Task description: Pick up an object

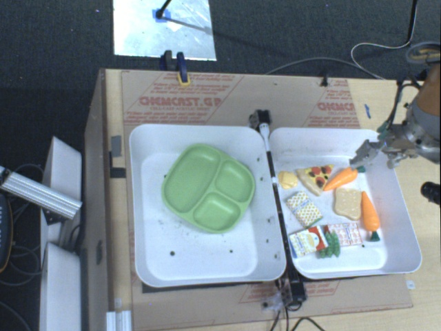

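The grey two-finger pincer (361,156) hangs over the upper right part of the right shallow white bin (403,216), its tip slanted down and to the left; whether it is wide or narrow cannot be told from this blurred view, and nothing shows between its parts. The grey arm (420,126) reaches in from the right edge, bent low over the bin's far rim.

Just below and left of the pincer lies an orange toy carrot (341,178), slanted, close to the tip though contact cannot be judged. A second orange toy carrot with a green end (371,214) lies upright along the bin's right side, so there are two carrots. Between them rests one tan toy bread slice (348,203). Left of the first carrot sits one toy pizza wedge with red dots (315,178), and beside it one small pale yellow piece (288,180). Below those lies one checked cracker-like piece (304,208). Along the near side are two printed cartons (308,241), with one dark green leafy toy (331,245) between them.

The left shallow white bin (151,205) holds one light green three-compartment plastic plate (209,187). Both bins sit on a brown board on the bench (227,101).
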`<move>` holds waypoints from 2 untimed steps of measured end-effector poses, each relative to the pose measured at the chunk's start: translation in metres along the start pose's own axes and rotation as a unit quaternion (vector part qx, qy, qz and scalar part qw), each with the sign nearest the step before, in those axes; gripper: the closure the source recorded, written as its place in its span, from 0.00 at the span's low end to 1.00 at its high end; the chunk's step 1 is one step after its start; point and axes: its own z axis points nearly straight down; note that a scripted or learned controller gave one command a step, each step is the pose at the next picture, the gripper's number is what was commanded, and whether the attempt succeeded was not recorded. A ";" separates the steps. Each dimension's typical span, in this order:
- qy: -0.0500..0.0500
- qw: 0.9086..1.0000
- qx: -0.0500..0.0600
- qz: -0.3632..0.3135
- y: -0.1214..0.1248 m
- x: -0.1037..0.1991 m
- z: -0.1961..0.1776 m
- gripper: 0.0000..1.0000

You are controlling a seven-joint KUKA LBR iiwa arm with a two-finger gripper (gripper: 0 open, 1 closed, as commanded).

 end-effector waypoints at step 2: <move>-0.001 1.000 -0.002 -0.001 0.040 -0.022 0.124 1.00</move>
